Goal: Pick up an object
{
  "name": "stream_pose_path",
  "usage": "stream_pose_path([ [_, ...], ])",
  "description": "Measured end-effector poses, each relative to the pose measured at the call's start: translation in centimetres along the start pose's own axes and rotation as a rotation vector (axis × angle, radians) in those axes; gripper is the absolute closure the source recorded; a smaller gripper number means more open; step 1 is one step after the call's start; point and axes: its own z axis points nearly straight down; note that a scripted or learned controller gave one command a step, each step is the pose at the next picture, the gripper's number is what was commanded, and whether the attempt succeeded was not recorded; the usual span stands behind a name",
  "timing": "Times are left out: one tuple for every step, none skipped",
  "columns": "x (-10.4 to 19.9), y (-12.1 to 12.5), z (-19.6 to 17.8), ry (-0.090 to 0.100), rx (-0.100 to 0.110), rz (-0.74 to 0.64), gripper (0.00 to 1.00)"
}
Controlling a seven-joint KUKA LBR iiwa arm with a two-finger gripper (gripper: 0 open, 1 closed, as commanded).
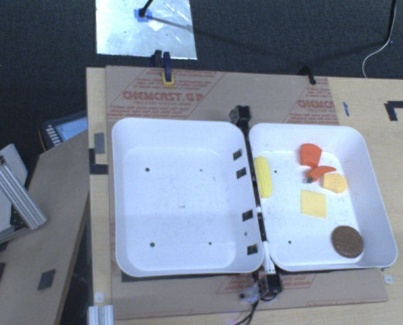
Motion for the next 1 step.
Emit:
stream_pose_path([
  [0.00,0.00,0.00,0.000,0.000,0.000,1.00],
])
